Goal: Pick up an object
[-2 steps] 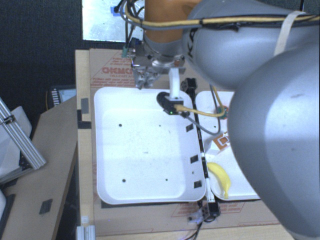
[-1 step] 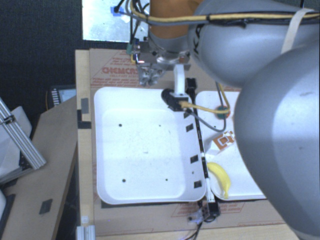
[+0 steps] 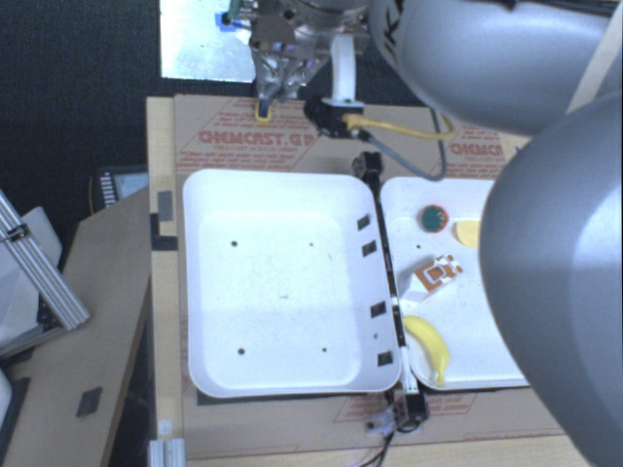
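Lying in the right bin, the banana stretches from up-left to down-right, its lower tip pointing at the front wall. Near it sit a small orange toy and a green ball. Up above the left bin, the hand hangs with fingers close together, holding nothing.

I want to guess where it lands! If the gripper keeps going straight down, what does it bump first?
Probably the brown printed cardboard sheet behind the left white plastic bin; the gripper hangs over it, though depth is unclear.
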Available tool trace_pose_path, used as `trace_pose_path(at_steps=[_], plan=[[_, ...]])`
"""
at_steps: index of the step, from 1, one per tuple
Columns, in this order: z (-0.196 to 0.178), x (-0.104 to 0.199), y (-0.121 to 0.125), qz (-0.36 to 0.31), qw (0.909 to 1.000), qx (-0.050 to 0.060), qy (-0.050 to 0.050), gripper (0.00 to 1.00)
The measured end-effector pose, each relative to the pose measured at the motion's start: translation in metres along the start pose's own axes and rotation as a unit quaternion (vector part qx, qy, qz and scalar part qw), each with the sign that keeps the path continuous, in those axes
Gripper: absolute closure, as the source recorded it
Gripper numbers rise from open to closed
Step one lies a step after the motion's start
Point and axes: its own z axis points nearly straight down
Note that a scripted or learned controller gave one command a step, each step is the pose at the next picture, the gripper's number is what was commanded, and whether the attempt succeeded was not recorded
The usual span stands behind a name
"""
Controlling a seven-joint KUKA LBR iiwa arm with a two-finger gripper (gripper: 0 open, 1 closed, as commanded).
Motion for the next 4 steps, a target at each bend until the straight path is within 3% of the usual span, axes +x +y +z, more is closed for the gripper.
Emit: trace_pose_path(at_steps=[1,2,3,4], plan=[[0.043,-0.002,-0.002,0.002,1.0,0.007,-0.003,1.0],[-0.091,-0.001,0.0,0.0,1.0,0.0,-0.001,1.0],[-0.082,-0.001,0.0,0.0,1.0,0.006,-0.003,0.0],[-0.094,-0.001,0.0,-0.003,1.0,0.005,-0.002,1.0]])
